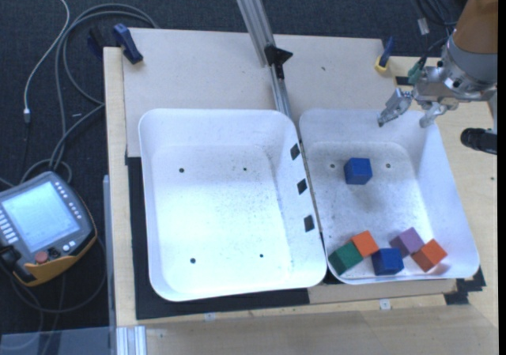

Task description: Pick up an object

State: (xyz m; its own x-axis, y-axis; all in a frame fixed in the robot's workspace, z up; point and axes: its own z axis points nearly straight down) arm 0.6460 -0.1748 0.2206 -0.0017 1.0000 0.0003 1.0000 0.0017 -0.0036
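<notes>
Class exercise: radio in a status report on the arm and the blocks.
Gripper open, over right bin's far rim, holding nothing. Blue cube alone mid-bin. Nothing blocking it.

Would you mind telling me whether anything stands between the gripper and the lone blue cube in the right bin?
Nothing visible does: the gripper hangs open over the right bin's far edge, and bare bin floor surrounds the blue cube.

Pale wooden bench (198, 69) on dark carpet (47, 53); grey cables (59, 120) trail left; teach pendant (43, 223) beside it.

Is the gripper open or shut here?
Open. The gripper hangs over the right bin's far edge, its two fingers spread apart with nothing between them.
</notes>
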